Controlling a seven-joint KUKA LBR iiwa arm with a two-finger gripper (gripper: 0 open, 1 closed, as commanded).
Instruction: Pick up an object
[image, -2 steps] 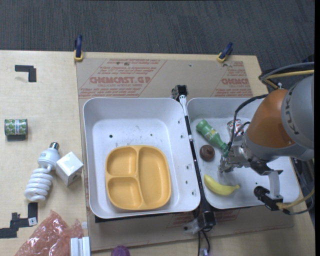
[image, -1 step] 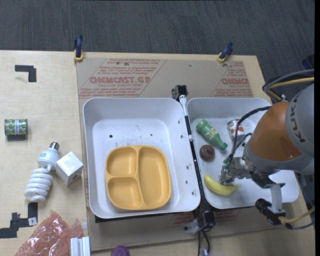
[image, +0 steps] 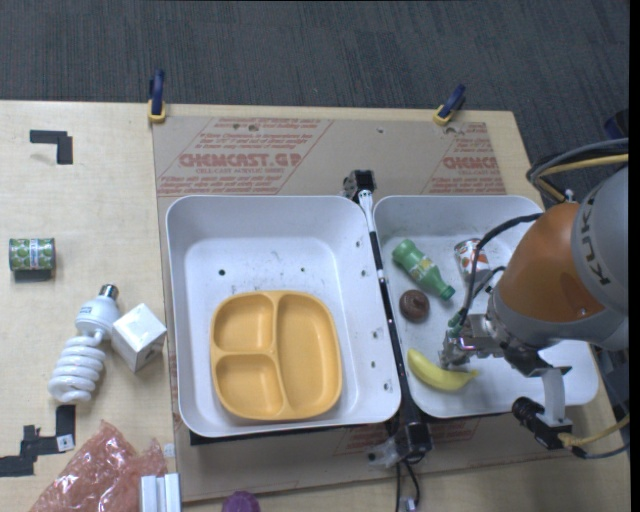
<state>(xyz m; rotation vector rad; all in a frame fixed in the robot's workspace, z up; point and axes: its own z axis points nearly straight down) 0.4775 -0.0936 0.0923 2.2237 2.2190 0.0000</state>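
You see the gripper (image: 459, 345) down in the right bin (image: 440, 212), just above the banana (image: 437, 372) by the bin's front edge. You cannot tell how its jaws stand. A green bottle (image: 421, 268) and a brown round object (image: 414, 305) lie nearer the bin's left wall. The left bin (image: 262, 215) holds a yellow divided tray (image: 275, 354).

1. Arm (image: 590, 250): rounded grey casing bearing part of a dark lettered marking.
2. Orange band (image: 545, 265): a broad glossy bulge just below the grey casing.
3. Wrist section (image: 520, 335): grey metal, beneath the band.
4. Cables (image: 560, 165): yellow and black, looping above the casing.
5. Black bracket (image: 540, 420): below the wrist.
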